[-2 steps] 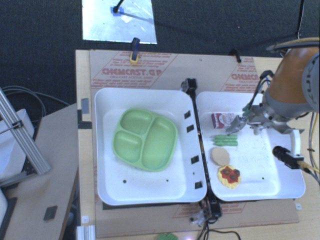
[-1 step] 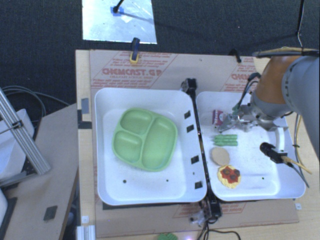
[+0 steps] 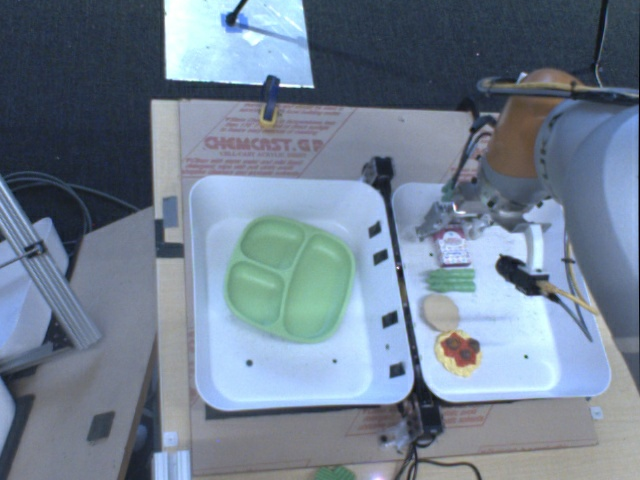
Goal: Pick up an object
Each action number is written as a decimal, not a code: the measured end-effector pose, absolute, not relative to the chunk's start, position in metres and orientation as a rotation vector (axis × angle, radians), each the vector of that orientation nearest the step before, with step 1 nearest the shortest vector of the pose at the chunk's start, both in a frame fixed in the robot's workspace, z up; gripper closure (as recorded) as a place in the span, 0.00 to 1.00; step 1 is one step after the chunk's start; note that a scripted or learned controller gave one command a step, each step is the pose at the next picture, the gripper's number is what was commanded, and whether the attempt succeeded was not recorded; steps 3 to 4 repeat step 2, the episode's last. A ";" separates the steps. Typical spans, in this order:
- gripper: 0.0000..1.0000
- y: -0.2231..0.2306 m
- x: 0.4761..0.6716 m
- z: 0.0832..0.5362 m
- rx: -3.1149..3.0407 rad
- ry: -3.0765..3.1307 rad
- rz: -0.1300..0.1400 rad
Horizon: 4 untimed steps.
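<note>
Over the right bin point(image 3: 575, 368), the gripper point(image 3: 455, 218) hangs just above a red-and-white packet point(image 3: 453, 249); whether its jaws are spread cannot be told. A green divided plate point(image 3: 290, 278) fills the left bin point(image 3: 215, 368).

plate point(image 3: 290, 278) light green | bins point(image 3: 300, 393) white | pizza toy point(image 3: 458, 353) yellow, red spots | bean pods point(image 3: 451, 281) green

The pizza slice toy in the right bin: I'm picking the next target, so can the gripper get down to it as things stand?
Probably yes. The pizza slice lies flat in the right bin, nothing over it; only the tan cookie sits close. The gripper hovers farther back, over the red packet.
</note>
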<state>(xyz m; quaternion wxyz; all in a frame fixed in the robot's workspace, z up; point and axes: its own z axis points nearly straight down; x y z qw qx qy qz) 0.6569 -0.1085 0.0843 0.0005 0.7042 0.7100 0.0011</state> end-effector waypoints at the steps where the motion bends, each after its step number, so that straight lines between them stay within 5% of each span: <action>1: 1.00 -0.111 0.657 0.096 2.210 2.226 0.006; 2: 1.00 -0.046 0.604 0.190 2.207 2.229 0.012; 4: 1.00 -0.046 0.604 0.190 2.207 2.229 0.012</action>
